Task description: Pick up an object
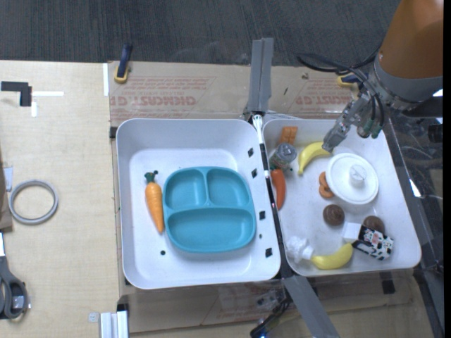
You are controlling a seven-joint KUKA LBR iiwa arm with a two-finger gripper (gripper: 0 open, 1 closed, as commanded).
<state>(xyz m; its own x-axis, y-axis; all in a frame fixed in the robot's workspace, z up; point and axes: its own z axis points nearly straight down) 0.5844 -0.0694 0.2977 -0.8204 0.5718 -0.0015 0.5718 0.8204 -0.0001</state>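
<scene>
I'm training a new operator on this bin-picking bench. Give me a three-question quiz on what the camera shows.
1. True or false: the blue divided tray lies in the left bin.
2. How many bananas are in the right bin?
3. What is nearest the pincer? A) carrot beside the tray B) upper banana C) cow-patterned toy

Key: 1 true. 2 two: the upper one and the lower banana. 3 B.
</scene>
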